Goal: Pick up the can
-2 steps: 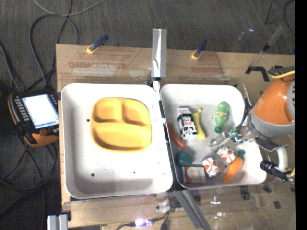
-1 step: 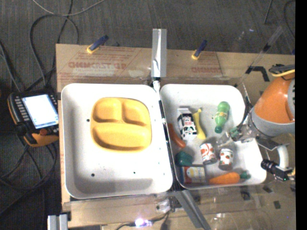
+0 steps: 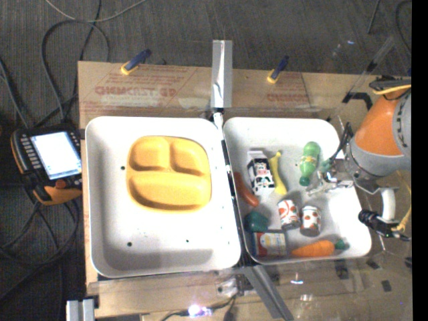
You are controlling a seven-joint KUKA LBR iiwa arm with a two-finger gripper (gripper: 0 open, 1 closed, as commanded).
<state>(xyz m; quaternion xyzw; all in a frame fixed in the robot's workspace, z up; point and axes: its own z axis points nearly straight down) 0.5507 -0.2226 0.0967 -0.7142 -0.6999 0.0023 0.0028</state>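
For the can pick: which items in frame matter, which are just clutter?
Relevant:
- the two small red-and-white cans and, side by side in the right bin
- tool, over the right bin beside the green bottle

Clutter:
- green bottle
- carrot
- banana
- cow-print carton
- yellow divided tray in the left bin
- handheld pendant off the bench

Arm reaching in from the right.
The gripper (image 3: 326,178) hangs low, orange band above the wrist, 1 grey arm (image 3: 384,139) behind it.
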